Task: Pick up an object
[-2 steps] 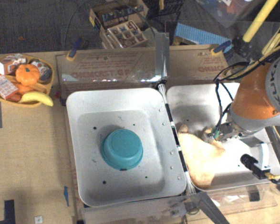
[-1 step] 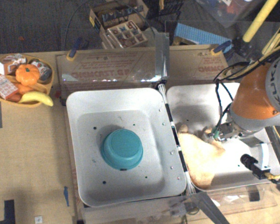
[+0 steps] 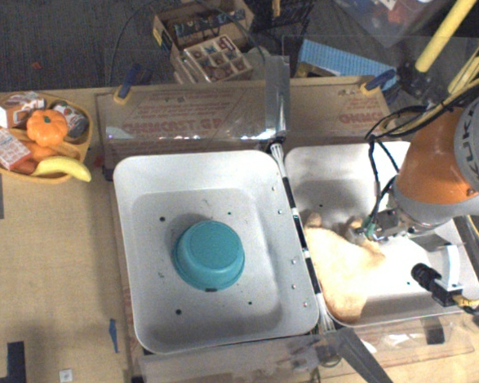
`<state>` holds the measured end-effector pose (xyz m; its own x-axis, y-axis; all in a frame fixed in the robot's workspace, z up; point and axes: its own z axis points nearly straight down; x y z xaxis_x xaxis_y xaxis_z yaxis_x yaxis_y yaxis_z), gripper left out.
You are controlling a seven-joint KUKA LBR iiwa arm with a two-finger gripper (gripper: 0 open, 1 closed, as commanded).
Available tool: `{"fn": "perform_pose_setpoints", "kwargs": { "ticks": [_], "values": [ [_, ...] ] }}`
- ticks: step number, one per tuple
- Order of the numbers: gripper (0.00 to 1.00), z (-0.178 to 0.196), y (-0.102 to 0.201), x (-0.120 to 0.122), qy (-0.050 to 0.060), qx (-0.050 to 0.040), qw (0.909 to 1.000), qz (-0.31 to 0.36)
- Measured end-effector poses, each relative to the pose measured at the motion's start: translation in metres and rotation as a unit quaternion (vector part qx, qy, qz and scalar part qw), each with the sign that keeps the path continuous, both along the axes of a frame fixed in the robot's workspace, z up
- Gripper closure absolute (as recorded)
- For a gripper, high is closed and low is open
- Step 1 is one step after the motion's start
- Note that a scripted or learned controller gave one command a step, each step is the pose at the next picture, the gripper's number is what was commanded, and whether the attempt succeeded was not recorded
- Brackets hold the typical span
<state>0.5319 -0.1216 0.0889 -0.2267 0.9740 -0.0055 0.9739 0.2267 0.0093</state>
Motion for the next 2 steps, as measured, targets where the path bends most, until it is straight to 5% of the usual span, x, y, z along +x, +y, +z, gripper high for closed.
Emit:
{"fn": "perform_pose_setpoints", "kwargs": {
  "ticks": [2],
  "values": [
    [0.0,0.0,0.0,0.0,0.0,0.0,1.0,0.0]
  ]
}}
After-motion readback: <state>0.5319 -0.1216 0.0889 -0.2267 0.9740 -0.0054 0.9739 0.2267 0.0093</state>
